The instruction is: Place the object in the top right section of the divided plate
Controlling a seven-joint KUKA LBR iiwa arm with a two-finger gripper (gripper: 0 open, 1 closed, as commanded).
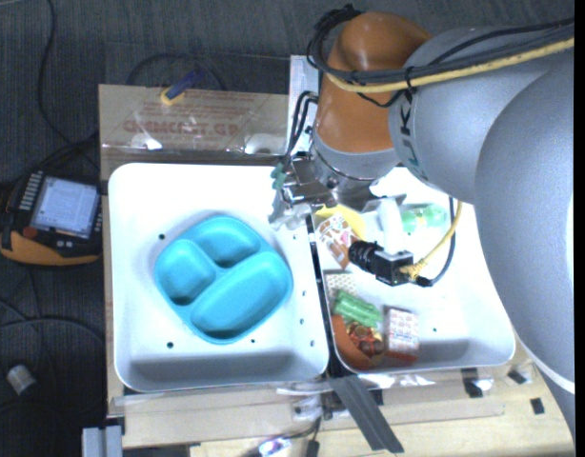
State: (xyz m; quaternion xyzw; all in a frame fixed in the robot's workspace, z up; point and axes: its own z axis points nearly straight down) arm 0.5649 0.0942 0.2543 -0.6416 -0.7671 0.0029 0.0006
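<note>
Plate (224,276) sits in the left bin (140,350), at seven o'clock from the gripper (291,196). I cannot tell if the gripper grasps anything.

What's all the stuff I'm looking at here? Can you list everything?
Bins: two, white, side by side on the bench.
Plate: one, blue, divided, in the left bin.
Small items: several, mixed colours, piled in the right bin.
Handheld device: one, orange and black with a screen, on the floor at left.
Arm: one, grey with an orange band, reaching in from the right.
End effector: one, metallic, above the divide between the bins.
</note>
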